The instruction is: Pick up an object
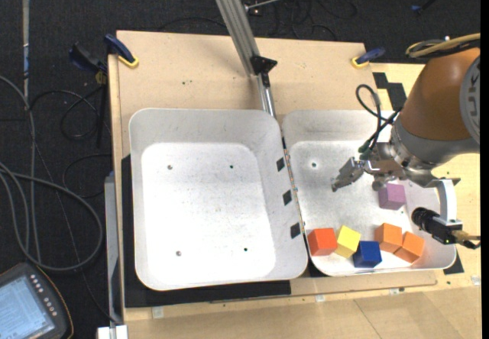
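We see a robotics lab — clamped plywood worktop (199,74), loose cables (46,131) on dark carpet, teach pendant (27,307).

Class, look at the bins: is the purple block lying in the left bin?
No, the purple block lies in the right bin, beside the gripper.

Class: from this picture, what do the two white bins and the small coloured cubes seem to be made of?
White bins: probably moulded plastic, matt and scuffed, with rounded corners and dark specks. Coloured cubes: possibly painted wood or foam, with flat, even colour and no gloss; the picture leaves it open.
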Available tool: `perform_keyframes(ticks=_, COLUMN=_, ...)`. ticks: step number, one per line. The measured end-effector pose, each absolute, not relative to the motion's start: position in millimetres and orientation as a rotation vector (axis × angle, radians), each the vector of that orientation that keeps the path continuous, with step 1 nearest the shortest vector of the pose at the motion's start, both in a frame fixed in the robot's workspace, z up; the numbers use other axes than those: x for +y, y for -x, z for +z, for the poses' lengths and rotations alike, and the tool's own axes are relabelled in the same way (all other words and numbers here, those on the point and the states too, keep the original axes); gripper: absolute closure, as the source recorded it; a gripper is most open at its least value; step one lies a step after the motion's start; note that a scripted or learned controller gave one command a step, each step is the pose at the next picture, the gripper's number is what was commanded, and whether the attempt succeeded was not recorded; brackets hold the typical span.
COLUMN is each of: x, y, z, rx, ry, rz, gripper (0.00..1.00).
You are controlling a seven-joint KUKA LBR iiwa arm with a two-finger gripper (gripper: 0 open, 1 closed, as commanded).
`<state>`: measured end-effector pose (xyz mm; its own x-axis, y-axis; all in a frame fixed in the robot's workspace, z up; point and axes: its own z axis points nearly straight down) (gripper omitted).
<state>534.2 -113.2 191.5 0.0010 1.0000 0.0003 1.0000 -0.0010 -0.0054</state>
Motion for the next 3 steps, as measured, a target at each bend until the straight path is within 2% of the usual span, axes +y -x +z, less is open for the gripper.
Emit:
perform_keyframes(ticks=1, x=-114, y=-529.2, z=128, rx=-2.216, ry=2.219, rz=0.006, gripper=0.00)
perform_keyframes(ticks=2, x=-115, y=-531.6, z=142, rx=-2.222, ry=2.223, rz=-0.001, gripper=1.00)
perform_keyframes(ticks=3, x=-121, y=-525.0, z=194, rx=-2.224, ry=2.227, rz=-0.005, gripper=1.00)
